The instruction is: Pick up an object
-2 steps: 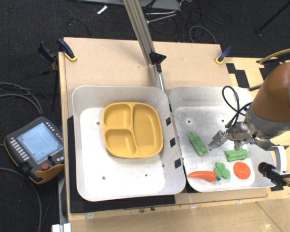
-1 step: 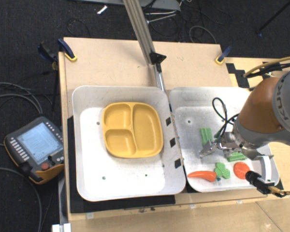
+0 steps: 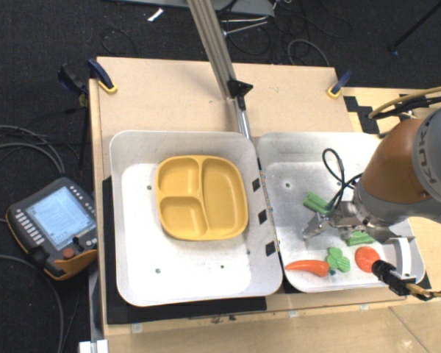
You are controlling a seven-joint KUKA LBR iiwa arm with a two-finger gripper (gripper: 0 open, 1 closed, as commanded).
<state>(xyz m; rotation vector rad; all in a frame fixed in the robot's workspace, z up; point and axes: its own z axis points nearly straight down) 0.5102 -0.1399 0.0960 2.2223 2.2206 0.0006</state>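
Observation:
My gripper (image 3: pixel 317 225) is low in the right bin (image 3: pixel 294 160), near its middle, reaching in from the right. A green piece (image 3: pixel 315 201) lies right beside it on the far side, touching or nearly touching. Another green piece (image 3: pixel 361 237) lies under the wrist to the right. At the bin's front edge an orange carrot-shaped toy (image 3: pixel 307 267) lies next to a small green toy (image 3: pixel 339 259) and a red-orange round toy (image 3: pixel 366 257). I see nothing lifted off the bin floor.
A yellow three-part plate (image 3: pixel 203 197) sits in the left bin (image 3: pixel 128 219). A black cable (image 3: pixel 334 164) loops over the right bin behind the gripper. A metal pole (image 3: pixel 214 39) slants up from between the bins. A teach pendant (image 3: pixel 53 226) lies off the bench at left.

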